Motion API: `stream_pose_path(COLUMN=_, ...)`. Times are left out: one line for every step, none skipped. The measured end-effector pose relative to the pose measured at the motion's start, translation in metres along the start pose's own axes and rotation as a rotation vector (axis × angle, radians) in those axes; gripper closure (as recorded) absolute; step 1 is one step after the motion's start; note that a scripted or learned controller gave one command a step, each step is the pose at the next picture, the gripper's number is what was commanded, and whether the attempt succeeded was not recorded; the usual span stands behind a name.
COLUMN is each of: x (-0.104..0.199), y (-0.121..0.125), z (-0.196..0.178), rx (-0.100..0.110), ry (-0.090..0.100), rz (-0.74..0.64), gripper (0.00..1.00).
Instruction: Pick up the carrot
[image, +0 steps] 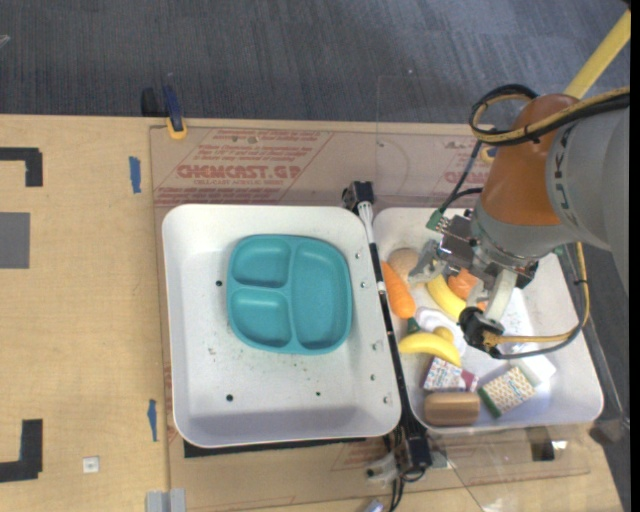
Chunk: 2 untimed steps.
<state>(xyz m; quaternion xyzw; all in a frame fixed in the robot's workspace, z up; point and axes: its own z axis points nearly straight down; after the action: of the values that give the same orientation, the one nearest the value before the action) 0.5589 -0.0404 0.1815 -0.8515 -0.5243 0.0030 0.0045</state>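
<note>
Down in the right bin (585, 385), the carrot (398, 292) lies along the left wall, an orange stick running from upper left to lower right, its upper end just below a pale tan round thing (401, 262) that may be an egg or a potato; the view is too small to tell which. The carrot lies free, with nothing gripping it.

The grey arm (590, 170) reaches in from the right, its orange band (520, 175) above the wrist, and the hand (468, 268) hangs over the upper middle of the same bin, right of the carrot and apart from it. Whether the hand is spread or pressed together cannot be told, since the wrist and its cables cover that part. A second orange piece (461, 284) shows just under the hand, touching the top of a yellow banana (443, 298).

Lower in the bin, another banana (431, 345) lies crosswise below the carrot's lower end. Beneath it sit a small printed packet (446, 375), a brown block (451, 407) against the near wall, and a patterned box (508, 388) to the right of them.

The left bin (195, 380) holds a teal divided plate (290, 293), lying flat near its middle. Both bins rest side by side on the tan bench (80, 300).
</note>
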Motion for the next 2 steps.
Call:
stream_pose_path(x=0.0284, y=-0.0209, z=-0.0020, rx=-0.002, ry=0.000, rz=0.149, gripper=0.00)
stream_pose_path(x=0.0277, y=-0.0205, z=-0.0022, rx=-0.003, ry=0.000, rz=0.151, gripper=0.00)
